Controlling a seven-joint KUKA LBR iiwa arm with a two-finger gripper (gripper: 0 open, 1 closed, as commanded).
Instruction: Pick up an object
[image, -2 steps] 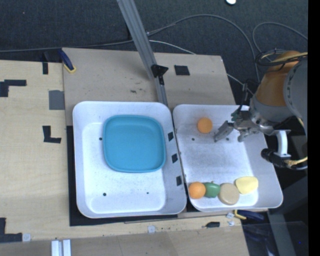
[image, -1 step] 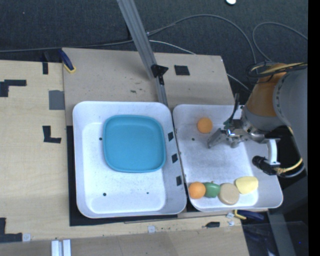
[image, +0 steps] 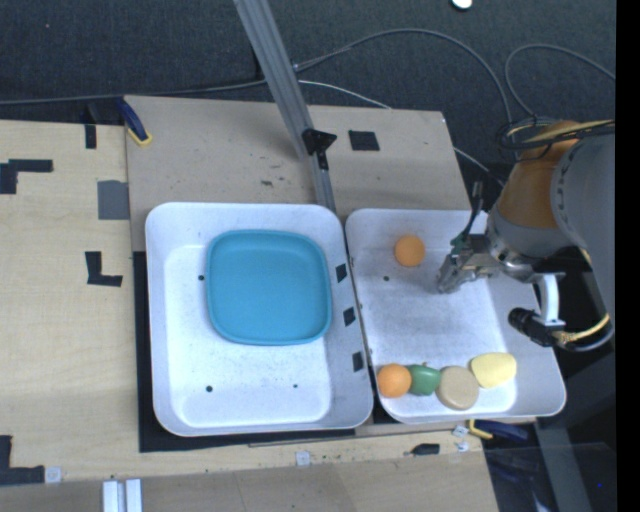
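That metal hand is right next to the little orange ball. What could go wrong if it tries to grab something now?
The hand sits beside the orange ball, not over it, so a push could roll the ball away across the right bin. The ball also lies near the bin's back wall, which may crowd the approach. The other pieces, an orange one, a green one, a beige disc and a yellow one, sit packed together, so it might snag two or none.
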